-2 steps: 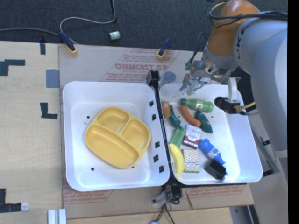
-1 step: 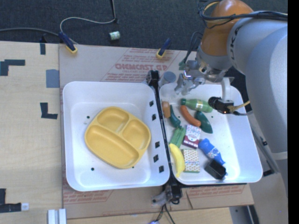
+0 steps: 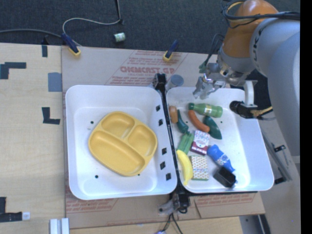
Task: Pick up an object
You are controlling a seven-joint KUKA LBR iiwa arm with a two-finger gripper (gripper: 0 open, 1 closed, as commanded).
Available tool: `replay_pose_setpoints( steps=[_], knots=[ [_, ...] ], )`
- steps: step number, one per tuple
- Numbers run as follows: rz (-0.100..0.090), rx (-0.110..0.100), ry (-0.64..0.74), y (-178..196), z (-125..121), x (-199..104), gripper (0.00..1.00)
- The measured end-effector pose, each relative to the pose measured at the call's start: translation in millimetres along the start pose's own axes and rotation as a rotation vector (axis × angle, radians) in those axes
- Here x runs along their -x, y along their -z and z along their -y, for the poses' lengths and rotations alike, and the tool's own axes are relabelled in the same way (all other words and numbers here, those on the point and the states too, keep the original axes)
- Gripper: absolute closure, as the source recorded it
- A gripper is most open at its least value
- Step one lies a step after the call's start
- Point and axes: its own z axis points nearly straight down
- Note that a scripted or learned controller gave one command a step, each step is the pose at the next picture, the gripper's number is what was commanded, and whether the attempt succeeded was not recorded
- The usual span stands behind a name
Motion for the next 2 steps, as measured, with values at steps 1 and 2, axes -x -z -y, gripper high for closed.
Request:
replay_pose_setpoints(
  steps=[1,2],
  knots=[
    [0.0,0.0,0.0,-3,-1,12,1.0],
    [0.0,-0.001,0.0,-24,-1,1,1.0]
  ],
)
